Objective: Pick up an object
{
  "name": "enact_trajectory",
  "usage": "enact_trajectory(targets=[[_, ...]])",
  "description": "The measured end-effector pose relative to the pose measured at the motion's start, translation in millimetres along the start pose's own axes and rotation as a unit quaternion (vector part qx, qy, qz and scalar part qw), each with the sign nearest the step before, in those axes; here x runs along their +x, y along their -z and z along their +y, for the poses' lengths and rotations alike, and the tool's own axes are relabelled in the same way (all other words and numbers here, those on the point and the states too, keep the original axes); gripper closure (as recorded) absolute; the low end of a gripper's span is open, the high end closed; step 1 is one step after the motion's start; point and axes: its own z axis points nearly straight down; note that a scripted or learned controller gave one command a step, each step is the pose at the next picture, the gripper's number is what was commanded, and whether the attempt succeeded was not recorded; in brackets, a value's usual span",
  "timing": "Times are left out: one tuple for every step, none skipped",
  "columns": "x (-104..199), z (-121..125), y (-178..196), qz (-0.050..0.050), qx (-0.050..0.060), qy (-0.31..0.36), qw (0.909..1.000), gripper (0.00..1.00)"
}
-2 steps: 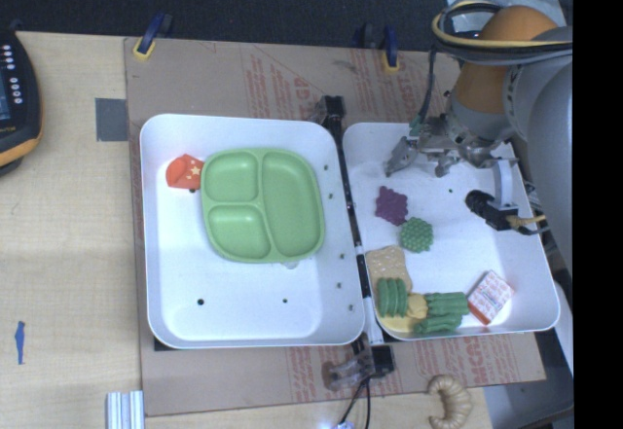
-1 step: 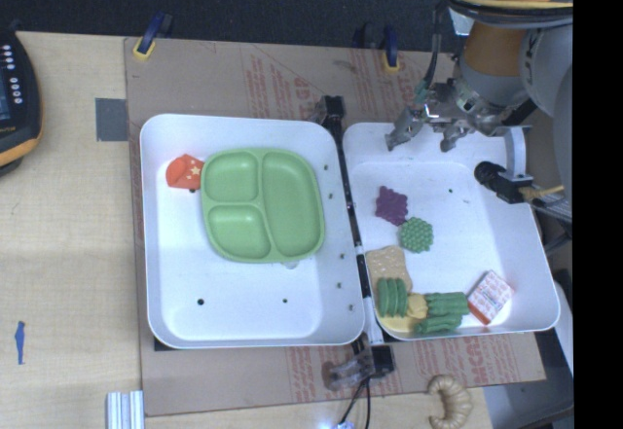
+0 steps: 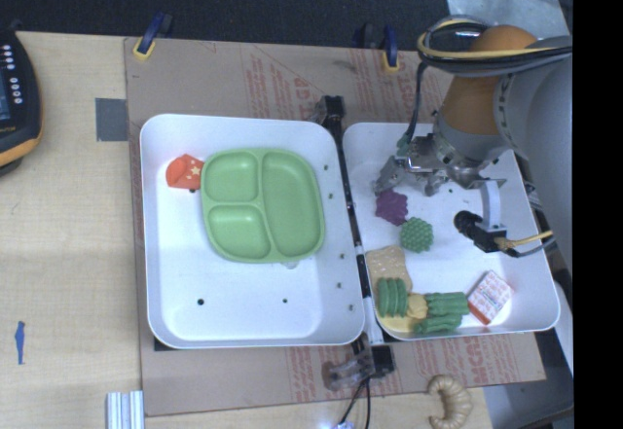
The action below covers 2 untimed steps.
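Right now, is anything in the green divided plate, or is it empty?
Empty. All three compartments of the green divided plate show bare green. The red toy lies in the left bin beside the plate's left edge, not in it.

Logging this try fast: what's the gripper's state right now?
Gripper: cannot be told; it hangs over the right bin, just above the purple object, with nothing visibly between it.

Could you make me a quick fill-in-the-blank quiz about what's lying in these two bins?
The green divided plate lies in the ___ bin.
Beside that plate sits a small ___ toy with a star.
The hand hovers over the ___ bin.
The purple toy lies next to a round ___ one.

Missing words: left; red; right; green
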Motion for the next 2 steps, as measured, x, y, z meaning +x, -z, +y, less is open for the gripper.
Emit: enact_trajectory(targets=[[13.7,-27.3,4.0,0.0,-0.002,-0.001,1.0,0.0],[2.9,19.1,6.8,-0.001,-0.006,0.001,1.0,0.0]])
